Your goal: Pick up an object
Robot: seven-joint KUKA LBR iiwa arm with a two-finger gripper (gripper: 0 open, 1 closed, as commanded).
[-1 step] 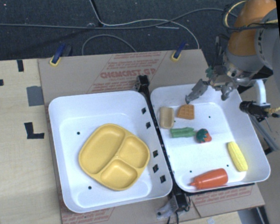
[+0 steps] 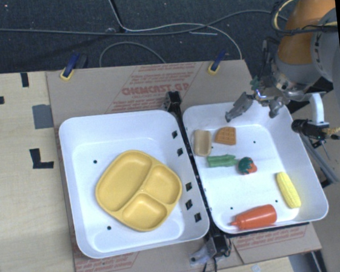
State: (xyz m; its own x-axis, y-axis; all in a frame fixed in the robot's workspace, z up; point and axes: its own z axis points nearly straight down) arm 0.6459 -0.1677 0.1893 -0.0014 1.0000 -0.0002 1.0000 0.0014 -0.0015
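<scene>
While the end effector hangs spread and unladen, a glossy yellow three-compartment plate fills the left bin; smooth plastic foods dot the right bin.

The cardboard sheet under the two bins carries red printed lettering, seen upside down — too blurred to read with certainty. No other text is legible.

the grey arm comes in from the right at the far side of the scene, its orange band uppermost above the wrist. the gripper hangs low and points left, its two fingers spread apart with nothing between them, one reaching further left than the other
</scene>
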